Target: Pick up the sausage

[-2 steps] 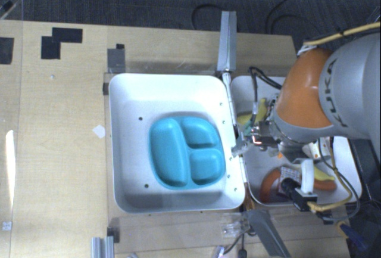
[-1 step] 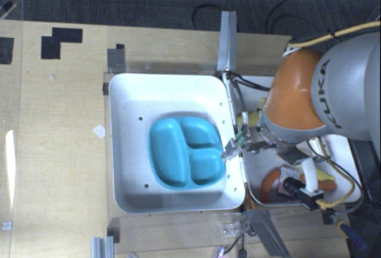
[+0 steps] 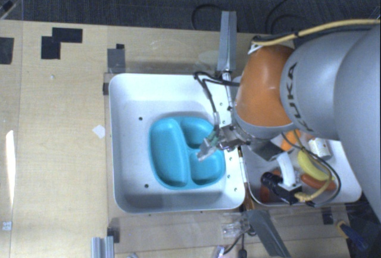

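The gripper [image 3: 206, 149] hovers over the blue tray [image 3: 172, 152] in the left bin [image 3: 128, 131]; I cannot tell its state. The sausage [image 3: 311, 181] lies far right of the tray, not yet picked.

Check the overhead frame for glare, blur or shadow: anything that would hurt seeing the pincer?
Camera view: even, soft lighting, with no hard glare on the left white bin. The pincer looks slightly soft and low-contrast over the blue divided tray, so its fingers are hard to read. The arm looms large and blocks much of the right bin, shading its contents.
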Tool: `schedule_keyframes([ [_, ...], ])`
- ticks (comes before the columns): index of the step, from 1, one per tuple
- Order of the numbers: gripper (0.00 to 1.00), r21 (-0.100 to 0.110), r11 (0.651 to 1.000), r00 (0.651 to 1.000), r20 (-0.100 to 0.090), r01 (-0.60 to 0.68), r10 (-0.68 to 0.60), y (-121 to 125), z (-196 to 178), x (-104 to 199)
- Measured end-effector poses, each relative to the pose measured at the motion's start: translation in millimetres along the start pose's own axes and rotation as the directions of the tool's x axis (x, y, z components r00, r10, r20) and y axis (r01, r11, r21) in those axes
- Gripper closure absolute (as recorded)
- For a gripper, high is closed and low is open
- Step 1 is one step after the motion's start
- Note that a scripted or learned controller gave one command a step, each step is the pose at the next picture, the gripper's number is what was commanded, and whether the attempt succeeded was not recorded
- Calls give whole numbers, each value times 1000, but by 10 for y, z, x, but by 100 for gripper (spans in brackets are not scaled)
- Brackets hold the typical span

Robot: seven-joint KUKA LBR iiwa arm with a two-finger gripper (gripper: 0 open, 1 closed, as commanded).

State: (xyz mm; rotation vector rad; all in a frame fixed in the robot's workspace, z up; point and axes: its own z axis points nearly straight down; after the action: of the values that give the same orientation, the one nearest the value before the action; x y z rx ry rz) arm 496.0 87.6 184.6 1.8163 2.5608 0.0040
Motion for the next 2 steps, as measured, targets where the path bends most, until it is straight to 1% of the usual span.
schedule_keyframes([
  [1, 0, 4, 966, 966, 0, -257, 257, -3, 703, 288],
  [2, 0, -9, 902, 902, -3, -432, 432, 688, 909, 732],
])
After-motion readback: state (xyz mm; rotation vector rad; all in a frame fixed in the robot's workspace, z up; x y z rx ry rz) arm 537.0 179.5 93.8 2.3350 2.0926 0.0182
